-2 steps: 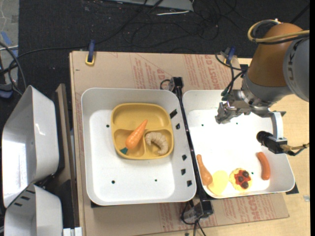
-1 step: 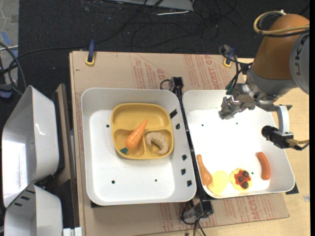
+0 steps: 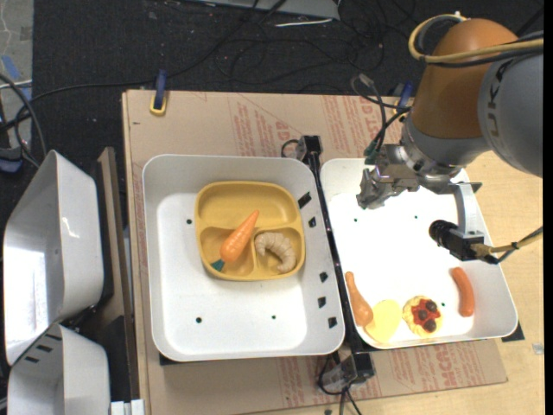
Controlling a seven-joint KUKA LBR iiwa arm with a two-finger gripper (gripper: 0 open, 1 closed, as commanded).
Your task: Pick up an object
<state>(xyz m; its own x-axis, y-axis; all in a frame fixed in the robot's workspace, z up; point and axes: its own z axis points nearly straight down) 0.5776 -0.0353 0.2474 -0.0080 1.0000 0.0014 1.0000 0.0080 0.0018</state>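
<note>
My gripper (image 3: 373, 193) hangs over the far left part of the right bin (image 3: 389, 236), with nothing visible between its fingers. Along that bin's near edge lie an orange stick-shaped piece (image 3: 358, 298), a yellow slice (image 3: 388, 318), a small pizza-like round with red and dark toppings (image 3: 422, 314) and a red sausage (image 3: 465, 290). In the left bin (image 3: 173, 266) sits a yellow divided plate (image 3: 249, 201) that holds an orange carrot (image 3: 240, 236) and a pale shrimp (image 3: 278, 249).
The two white bins stand side by side on a cardboard-covered bench (image 3: 216, 119). A white tub (image 3: 52, 232) stands off the bench to the left. Cables run across the dark floor behind.
</note>
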